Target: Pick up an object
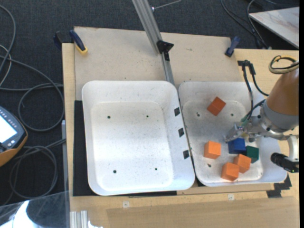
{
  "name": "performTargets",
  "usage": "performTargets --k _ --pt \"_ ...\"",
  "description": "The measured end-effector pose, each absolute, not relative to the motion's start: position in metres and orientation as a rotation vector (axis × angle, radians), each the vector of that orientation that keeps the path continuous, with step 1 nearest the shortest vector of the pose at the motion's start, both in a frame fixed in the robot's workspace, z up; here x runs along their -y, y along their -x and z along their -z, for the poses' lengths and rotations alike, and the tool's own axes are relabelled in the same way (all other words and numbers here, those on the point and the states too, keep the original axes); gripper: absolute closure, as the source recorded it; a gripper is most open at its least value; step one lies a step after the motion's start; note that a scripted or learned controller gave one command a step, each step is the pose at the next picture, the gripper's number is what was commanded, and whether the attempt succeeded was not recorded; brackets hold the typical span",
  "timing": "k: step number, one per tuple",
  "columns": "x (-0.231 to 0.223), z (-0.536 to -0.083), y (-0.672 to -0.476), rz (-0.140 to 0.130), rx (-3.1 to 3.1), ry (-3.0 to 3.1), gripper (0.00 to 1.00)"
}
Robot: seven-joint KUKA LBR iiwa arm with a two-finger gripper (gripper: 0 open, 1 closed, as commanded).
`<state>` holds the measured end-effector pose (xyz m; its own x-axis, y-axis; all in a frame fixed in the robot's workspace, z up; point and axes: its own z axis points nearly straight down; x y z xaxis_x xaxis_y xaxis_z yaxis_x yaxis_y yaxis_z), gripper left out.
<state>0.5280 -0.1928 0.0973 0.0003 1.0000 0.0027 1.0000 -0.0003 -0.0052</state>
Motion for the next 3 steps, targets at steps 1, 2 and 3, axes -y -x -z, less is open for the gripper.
performTargets --k 1,2,3 --pt "0.193 -0.111 -0.53 0.003 2.222 2.22 1.0" --pt "0.188 -0.162 -0.523 0.005 2.227 2.223 1.0" --pt "0.182 -0.225 -0.522 0.007 2.229 2.224 1.0"
